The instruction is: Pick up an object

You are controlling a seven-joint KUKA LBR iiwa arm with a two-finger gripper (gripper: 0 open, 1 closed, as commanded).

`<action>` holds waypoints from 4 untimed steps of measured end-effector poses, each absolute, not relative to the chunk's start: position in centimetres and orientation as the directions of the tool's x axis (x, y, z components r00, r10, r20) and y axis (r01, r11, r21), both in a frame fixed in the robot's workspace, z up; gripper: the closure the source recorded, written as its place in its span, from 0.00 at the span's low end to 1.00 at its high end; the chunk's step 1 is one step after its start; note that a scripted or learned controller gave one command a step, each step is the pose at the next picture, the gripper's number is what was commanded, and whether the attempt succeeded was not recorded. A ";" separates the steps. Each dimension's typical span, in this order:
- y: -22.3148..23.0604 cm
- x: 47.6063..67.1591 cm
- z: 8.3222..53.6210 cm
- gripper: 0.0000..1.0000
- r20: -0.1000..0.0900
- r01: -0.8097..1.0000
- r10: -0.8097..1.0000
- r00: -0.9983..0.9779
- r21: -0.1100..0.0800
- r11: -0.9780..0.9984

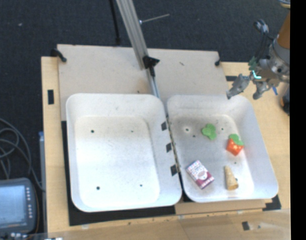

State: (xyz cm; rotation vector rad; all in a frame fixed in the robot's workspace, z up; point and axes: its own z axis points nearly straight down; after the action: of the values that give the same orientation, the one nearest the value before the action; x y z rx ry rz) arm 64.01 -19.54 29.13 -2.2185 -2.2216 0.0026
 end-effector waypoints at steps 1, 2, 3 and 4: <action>-19.6 64.1 29.4 0.00 -0.004 1.000 1.000 -0.003 0.001 0.003; -19.6 64.2 23.1 0.00 -0.002 1.000 1.000 0.000 -0.004 0.000; -20.2 64.3 18.9 0.00 -0.003 1.000 1.000 0.002 -0.002 -0.002; -20.0 64.3 12.6 0.00 -0.002 1.000 1.000 0.002 -0.005 -0.002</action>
State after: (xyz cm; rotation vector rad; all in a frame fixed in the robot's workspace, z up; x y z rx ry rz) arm 64.33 -20.04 12.56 -2.2222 -2.2177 0.0071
